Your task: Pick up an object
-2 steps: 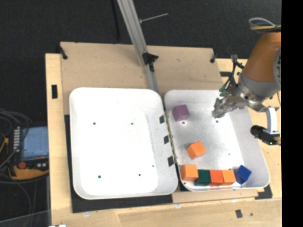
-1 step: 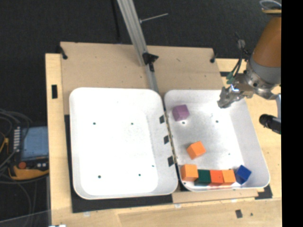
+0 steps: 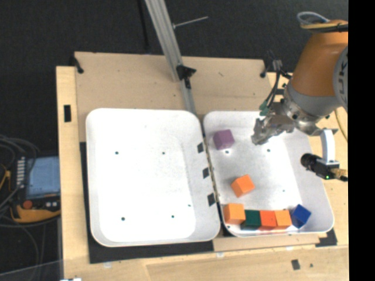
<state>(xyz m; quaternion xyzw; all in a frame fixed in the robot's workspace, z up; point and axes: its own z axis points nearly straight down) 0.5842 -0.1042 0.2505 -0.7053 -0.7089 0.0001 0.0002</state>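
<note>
Resting on a tan bench (image 3: 146,69), two shallow white bins sit side by side. Left bin (image 3: 143,174) carries only a few dark specks. Right bin (image 3: 304,157) holds all the blocks. Grey arm (image 3: 319,69) with its orange band enters from 3 o'clock, wrist angled down over the right bin's upper part, at roughly 1 o'clock from bin centre. Gripper (image 3: 259,134) hangs above bare bin floor; finger state: cannot tell, tips too blurred and dark against the wrist. Nothing visible between them.

Blocks, right bin:
- purple block (image 3: 223,139), at 10 o'clock of bin centre, near the left wall; lies at 9 o'clock from the gripper, apart from it.
- orange block (image 3: 242,185), alone, tilted, close to bin centre, at 6 o'clock from the gripper.
- row along the 6 o'clock wall, left to right: orange (image 3: 235,212), green (image 3: 252,219), orange-red (image 3: 268,218), orange (image 3: 283,218), blue block (image 3: 300,214). Row members touch or nearly touch; blue one sits turned at the right end.
</note>
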